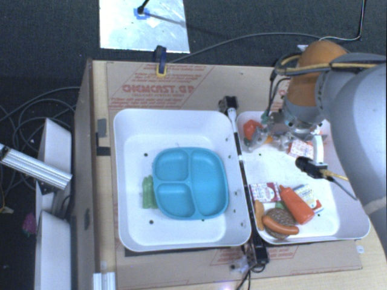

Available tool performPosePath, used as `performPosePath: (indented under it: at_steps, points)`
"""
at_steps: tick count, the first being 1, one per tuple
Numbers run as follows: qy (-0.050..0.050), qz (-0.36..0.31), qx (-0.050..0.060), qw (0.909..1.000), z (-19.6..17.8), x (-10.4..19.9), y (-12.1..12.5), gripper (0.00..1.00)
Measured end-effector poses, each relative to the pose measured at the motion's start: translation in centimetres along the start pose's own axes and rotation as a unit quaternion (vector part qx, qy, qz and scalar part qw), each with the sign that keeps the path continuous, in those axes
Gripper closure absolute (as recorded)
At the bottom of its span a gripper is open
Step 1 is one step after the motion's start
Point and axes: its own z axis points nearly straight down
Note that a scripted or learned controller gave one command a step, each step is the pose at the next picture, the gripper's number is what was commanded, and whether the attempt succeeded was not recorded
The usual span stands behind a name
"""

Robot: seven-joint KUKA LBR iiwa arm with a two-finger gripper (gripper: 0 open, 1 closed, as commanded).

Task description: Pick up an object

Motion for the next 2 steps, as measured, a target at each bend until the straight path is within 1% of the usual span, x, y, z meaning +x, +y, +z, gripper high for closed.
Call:
performPosePath:
  at_steps: [1,2]
  points:
    - [-0.004,0.002,-0.002,1.0,-0.09,0.34,-0.1,0.0]
    - [-0.001,0.001,0.0,1.0,-0.01,0.05,-0.01,0.0]
